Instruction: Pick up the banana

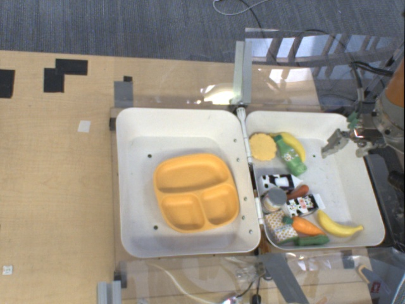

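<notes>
The banana is yellow and curved and lies on the floor of the right bin, at its near right corner. Its left end is next to an orange carrot. My gripper hangs over the far right part of that bin, well behind the banana and apart from it. It is open, with nothing between its fingers. One grey finger points down and to the left.
The right bin also holds a yellow round disc, a green bottle against another yellow piece, a black-and-white carton, a green bean and other toy food. A yellow divided plate sits in the left bin.
</notes>
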You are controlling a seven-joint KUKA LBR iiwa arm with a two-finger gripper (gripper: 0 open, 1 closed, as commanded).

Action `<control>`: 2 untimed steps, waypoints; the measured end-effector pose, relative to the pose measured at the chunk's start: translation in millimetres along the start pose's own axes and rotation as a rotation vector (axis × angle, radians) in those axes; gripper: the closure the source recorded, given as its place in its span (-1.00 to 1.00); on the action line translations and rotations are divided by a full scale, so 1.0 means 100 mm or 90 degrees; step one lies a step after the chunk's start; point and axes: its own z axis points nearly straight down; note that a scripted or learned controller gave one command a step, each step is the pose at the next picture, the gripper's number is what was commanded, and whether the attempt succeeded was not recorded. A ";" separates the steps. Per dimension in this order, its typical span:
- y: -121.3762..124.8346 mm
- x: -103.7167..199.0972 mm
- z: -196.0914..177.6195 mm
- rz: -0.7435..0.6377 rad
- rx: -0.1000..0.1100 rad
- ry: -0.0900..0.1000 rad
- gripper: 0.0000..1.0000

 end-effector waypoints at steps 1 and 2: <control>0.35 0.24 0.71 -0.044 0.000 0.000 -1.00; 0.93 0.34 1.57 -0.083 -0.005 -0.001 -1.00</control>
